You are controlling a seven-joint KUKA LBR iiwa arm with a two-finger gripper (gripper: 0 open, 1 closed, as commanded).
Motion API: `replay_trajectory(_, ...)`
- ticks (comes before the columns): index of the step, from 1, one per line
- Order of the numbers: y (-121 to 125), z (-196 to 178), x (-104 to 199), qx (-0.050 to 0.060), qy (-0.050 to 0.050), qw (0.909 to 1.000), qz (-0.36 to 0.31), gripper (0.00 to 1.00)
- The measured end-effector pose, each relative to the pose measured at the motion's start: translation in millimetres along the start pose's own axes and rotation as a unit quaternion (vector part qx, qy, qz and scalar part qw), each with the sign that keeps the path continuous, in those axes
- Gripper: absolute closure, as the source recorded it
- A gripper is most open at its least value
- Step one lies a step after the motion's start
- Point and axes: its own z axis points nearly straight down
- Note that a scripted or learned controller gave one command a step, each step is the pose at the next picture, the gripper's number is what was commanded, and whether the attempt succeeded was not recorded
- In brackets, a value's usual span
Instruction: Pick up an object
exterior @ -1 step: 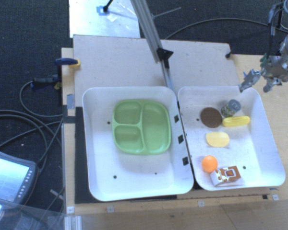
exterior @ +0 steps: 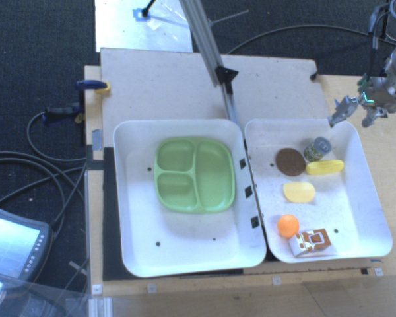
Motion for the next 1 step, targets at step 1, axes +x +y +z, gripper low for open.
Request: replay_trajectory(1, 4.9, 46.3, -7.7, 0.001, 0.0, 1.0, 0.003, 0.0)
